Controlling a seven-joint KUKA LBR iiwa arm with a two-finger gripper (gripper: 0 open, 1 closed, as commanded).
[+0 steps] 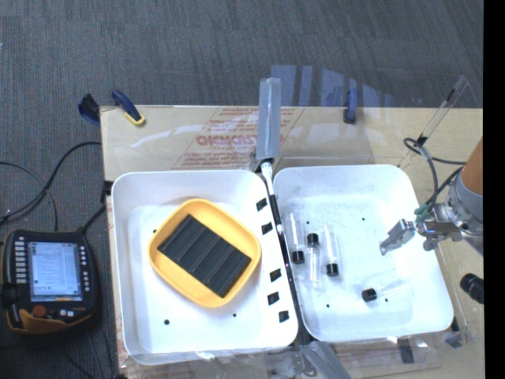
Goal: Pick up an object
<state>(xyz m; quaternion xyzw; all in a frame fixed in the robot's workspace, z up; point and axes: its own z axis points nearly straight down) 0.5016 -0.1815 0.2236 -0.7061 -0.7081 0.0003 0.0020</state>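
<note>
— Where is the gripper (397,236) now?

— At the right of the frame, over the right bin (398,181); whether it is open or grasping anything, I cannot tell from here.

— And the objects?

— Clear vials with black caps (313,251) lie at the middle of the right bin, another (371,294) lower down. A yellow dish (204,250) with a dark ribbed insert sits in the left bin (126,212). A teach pendant (47,279) rests at lower left.

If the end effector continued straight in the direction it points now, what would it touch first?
The end effector points left and slightly down over the right bin. Going straight on, it would probably meet the clear tube with a black cap first. Its height above the bin is unclear, so it might pass over.
</note>
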